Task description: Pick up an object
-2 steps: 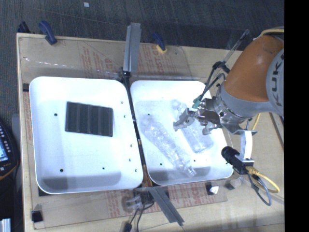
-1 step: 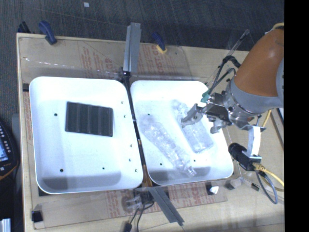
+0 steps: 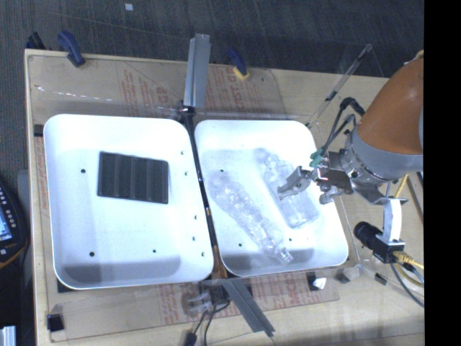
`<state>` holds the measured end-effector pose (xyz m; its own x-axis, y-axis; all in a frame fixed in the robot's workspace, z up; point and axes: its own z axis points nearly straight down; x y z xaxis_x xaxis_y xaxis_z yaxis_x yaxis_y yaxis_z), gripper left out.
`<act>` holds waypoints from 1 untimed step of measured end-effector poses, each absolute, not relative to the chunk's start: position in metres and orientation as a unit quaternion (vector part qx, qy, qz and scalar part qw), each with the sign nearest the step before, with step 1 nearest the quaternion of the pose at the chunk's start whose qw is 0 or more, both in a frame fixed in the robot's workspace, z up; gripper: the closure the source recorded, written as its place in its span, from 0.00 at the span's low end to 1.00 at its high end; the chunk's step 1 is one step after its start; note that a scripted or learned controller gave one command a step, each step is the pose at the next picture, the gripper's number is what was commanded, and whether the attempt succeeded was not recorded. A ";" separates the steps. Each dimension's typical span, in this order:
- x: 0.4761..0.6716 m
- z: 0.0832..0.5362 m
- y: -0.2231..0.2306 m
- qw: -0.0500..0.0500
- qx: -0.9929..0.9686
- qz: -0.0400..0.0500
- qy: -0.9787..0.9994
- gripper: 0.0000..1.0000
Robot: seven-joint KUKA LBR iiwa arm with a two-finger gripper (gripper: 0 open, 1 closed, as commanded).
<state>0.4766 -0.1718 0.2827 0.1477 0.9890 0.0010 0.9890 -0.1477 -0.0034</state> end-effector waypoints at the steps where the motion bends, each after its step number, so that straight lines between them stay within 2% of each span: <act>1: 0.504 0.261 -0.205 0.000 -0.753 0.001 -0.657 0.00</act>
